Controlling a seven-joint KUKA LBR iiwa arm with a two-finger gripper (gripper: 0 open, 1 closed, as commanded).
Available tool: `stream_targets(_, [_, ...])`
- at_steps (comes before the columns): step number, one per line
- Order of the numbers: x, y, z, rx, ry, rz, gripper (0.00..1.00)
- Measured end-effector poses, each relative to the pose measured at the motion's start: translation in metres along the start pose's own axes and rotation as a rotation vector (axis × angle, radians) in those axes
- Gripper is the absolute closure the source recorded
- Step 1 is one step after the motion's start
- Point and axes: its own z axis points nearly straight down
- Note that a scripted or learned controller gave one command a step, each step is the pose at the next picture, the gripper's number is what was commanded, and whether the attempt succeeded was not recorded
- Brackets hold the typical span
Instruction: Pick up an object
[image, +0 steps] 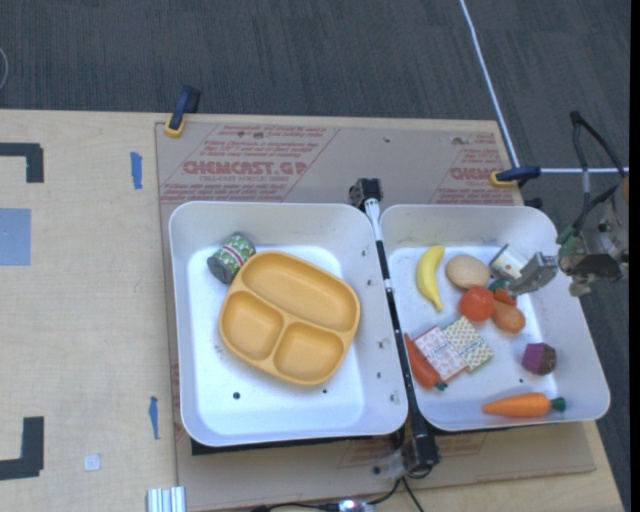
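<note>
The right bin holds a yellow banana, a beige potato-like piece, a red tomato, a small orange piece, a purple piece, a carrot, a patterned packet and a red pepper. My gripper hangs over the bin's upper right part, just right of the beige piece and above the tomato. It looks open, with nothing between its fingers.
The left bin carries a yellow divided plate and a small green can at its upper left. A black bar runs between the bins. The arm and its cables reach in over the right bin's right wall.
</note>
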Motion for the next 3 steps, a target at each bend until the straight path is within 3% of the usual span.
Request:
stream_targets(1, [-0.033, -0.028, 0.157, -0.002, -0.001, 0.001, 0.00])
stream_targets(2, [0.028, -0.029, 0.173, -0.013, -0.005, 0.002, 0.00])
stream_targets(3, [0.030, -0.027, 0.162, -0.018, -0.001, 0.001, 1.00])
